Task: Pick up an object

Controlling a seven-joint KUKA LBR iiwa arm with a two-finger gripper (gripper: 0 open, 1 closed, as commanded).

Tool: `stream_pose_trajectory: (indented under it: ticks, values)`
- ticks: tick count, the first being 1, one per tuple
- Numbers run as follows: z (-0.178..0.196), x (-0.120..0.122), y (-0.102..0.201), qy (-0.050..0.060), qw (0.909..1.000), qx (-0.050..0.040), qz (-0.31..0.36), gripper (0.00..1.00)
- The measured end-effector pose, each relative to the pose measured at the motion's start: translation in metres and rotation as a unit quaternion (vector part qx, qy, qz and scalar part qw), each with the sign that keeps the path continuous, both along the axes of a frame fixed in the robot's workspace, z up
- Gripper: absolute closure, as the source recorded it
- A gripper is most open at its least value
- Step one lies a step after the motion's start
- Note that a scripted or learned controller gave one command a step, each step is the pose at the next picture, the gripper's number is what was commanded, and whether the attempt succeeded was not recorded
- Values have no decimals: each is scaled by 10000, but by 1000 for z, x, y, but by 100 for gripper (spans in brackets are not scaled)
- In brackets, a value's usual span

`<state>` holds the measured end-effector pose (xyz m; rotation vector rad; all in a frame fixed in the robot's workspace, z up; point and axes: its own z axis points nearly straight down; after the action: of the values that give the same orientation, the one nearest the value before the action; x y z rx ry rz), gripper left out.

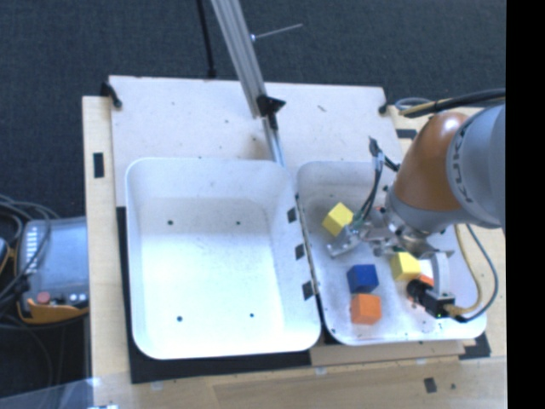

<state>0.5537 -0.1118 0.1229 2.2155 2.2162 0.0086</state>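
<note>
1. Seen in the camera view: two white bins side by side, the left bin [213, 254] with no objects inside, the right bin [341, 181] holding four small blocks.
2. In the right bin: a yellow block [337, 219] near the upper left, a blue block [363, 278] in the middle, an orange block [366, 308] just below the blue one, and a second yellow block [406, 265] to the right, partly covered by the wrist.
3. Reaching in from the right, the arm [443, 169] hangs low over the right bin, with the gripper [358, 239] between the first yellow block and the blue block.
4. Cannot tell whether the end effector is apart or together; the metal parts are too small and too mixed with cables. Nothing visibly clamped.
5. Step in hand, as a judgement: the approach, before any grasp. No block lifted.
6. Next move probably calls for choosing one target, most likely the first yellow block or the blue one, then centring above it, descending straight, and closing firmly.
7. Risk to mind: pushing a neighbour block aside during the descent.
</note>
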Motion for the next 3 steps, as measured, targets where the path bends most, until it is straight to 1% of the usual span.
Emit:
stream_pose_trajectory:
  ticks: [1,2,3]
  values:
    - [6,-2,-1,23,10000,3,-63,100]
    - [65,0,6,11,10000,2,17,100]
    - [92,1,5,24,10000,3,22,100]
